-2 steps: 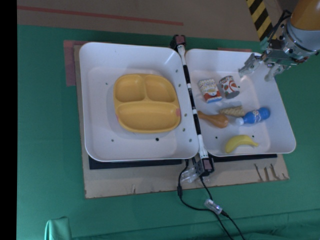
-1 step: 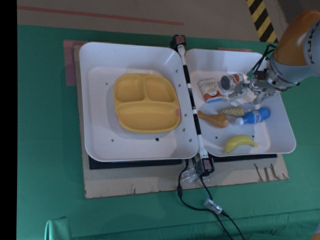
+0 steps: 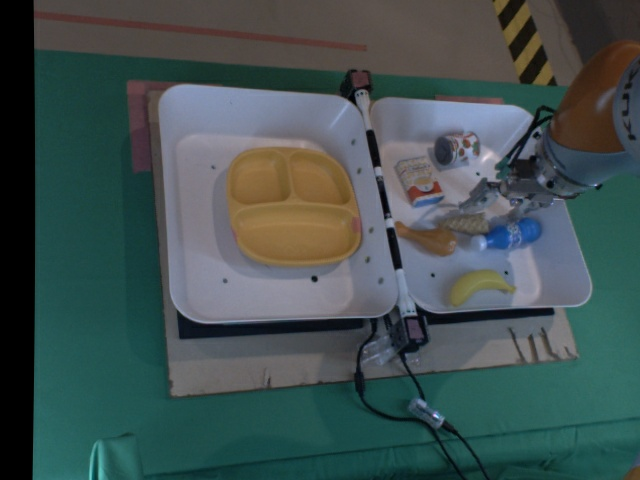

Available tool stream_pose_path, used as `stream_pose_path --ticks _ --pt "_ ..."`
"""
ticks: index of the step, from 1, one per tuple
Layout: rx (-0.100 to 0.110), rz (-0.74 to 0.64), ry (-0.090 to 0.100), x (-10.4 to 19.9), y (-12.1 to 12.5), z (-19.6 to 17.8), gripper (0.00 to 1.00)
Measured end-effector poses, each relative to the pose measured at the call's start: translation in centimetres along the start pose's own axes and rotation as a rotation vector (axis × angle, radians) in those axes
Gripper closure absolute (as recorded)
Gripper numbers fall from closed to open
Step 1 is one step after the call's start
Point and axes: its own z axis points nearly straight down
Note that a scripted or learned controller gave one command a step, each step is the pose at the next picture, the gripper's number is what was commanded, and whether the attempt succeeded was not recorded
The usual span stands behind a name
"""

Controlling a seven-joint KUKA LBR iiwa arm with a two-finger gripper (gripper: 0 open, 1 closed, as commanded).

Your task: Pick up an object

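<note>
Gripper (image 3: 497,197) hovers in the right bin (image 3: 560,268) — fingers spread — blue bottle (image 3: 511,234) just at its five o'clock.

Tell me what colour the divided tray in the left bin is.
Yellow-orange; the divided tray shows in the camera view.

Single fixed camera above the bench, looking down at a slant, far enough back to take in both bins (image 3: 190,118), green bench (image 3: 90,268) and floor (image 3: 250,8) beyond, arm (image 3: 590,118) entering from right
</note>
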Motion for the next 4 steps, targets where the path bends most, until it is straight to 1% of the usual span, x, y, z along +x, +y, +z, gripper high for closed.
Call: stream_pose_path --ticks 1,2,3,4 --pt "-0.014 0.008 -0.010 -0.5 0.3 -1.6 1.00" --pt "0.010 -0.001 0.004 0.0 7.8 -8.7 1.00" --pt "0.012 0.002 0.002 0.0 11.3 -2.8 1.00" --pt "0.012 0.001 0.002 0.0 11.3 -2.8 0.00"
